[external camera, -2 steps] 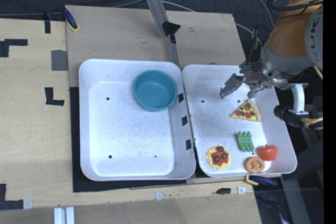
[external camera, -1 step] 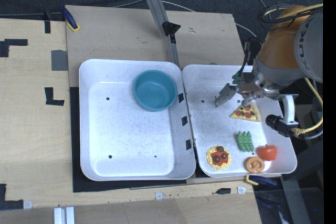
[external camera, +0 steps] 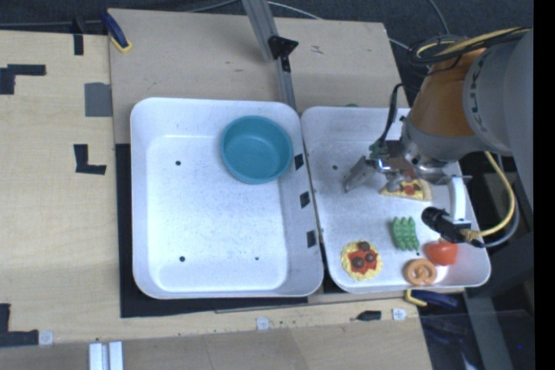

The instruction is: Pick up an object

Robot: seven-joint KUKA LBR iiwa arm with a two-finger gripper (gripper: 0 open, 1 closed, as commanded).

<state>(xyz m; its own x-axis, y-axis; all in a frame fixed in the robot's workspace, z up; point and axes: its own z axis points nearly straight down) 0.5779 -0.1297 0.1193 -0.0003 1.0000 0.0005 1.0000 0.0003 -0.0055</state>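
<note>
Toy food pieces are the pick candidates, all lying in the right-hand shallow white plastic bin (external camera: 334, 143): a yellow slice-shaped piece with red spots (external camera: 408, 189) near the bin's 3 o'clock edge, a green ridged block (external camera: 404, 232) just below it, a round yellow pizza-like disc with red toppings (external camera: 361, 260) at 6 o'clock, and a red tomato-like piece (external camera: 441, 252) with an orange ring (external camera: 421, 272) in the 5 o'clock corner. They lie loose and scattered, probably tipped in at random to give varied grasp trials. A round blue plastic bowl (external camera: 256, 149) sits alone toward 1 o'clock in the left-hand white bin (external camera: 165, 204), likely the drop side. The grey two-finger gripper (external camera: 366, 172) hangs over the right bin, just to the 9 o'clock side of the yellow slice, its fingers (external camera: 354, 178) angled down and toward 8 o'clock. Whether they stand apart or together I cannot tell; nothing is visible between them. Judgement: approach stage, no grasp made yet.
</note>
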